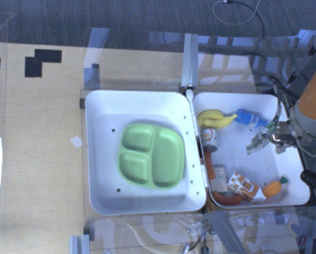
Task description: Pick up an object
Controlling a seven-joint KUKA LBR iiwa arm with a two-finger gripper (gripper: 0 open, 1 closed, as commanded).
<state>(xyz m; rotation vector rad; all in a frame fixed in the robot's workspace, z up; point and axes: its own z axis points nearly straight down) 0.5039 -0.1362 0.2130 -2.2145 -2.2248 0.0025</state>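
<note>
The right bin (pixel 233 155) holds a yellow banana (pixel 215 119) and a blue bottle-like object (pixel 251 118) at its far side. A small can (pixel 208 138) stands by the left wall, and a reddish sausage (pixel 209 169) runs along that wall toward the front. At the front lie a white and orange carton (pixel 243 187) and an orange carrot (pixel 273 189). My gripper (pixel 268 143) hangs over the right part of this bin, open, with nothing between its fingers. It is right of the banana and beyond the carrot.
The left bin (pixel 102 142) holds a green divided plate (pixel 151 155). A metal rail (pixel 188 62) runs back between the bins. The arm's orange band (pixel 312 97) enters from the right, with cables beside it.
</note>
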